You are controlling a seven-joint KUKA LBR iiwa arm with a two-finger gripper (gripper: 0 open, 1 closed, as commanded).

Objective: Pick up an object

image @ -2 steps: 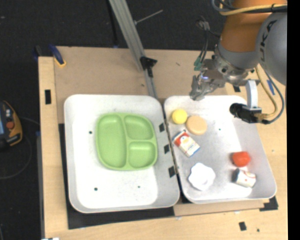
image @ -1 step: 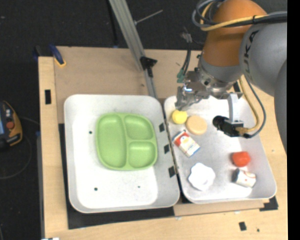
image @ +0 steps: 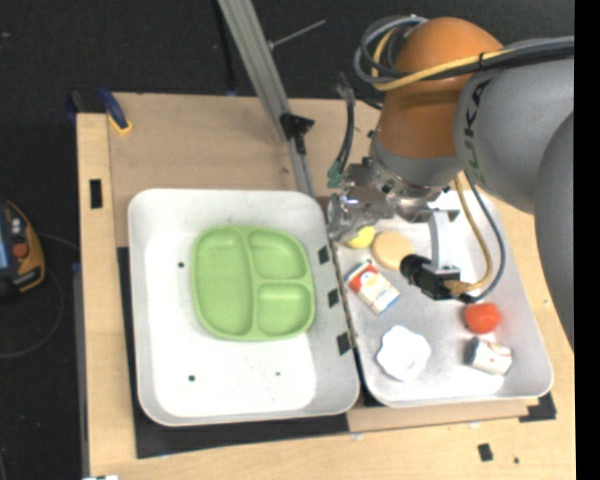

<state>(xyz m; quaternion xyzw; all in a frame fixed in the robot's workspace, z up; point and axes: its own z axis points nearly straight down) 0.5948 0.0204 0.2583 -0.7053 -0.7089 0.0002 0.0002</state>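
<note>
1. The gripper [image: 352,213] hangs low over the far left corner of the right bin [image: 528,366], under the arm's orange band; whether it is apart or together cannot be told.
2. A small yellow object [image: 361,236] lies just beside the gripper, with a tan oval piece [image: 390,249] next to it.
3. Nearer the front lie a red-and-white box [image: 373,286], a white lumpy object [image: 403,353], an orange-red ball [image: 483,317] and a small white block [image: 488,356].
4. The left bin [image: 160,368] holds a green divided plate [image: 253,283].
5. Both bins sit on the tabletop [image: 180,138].
</note>
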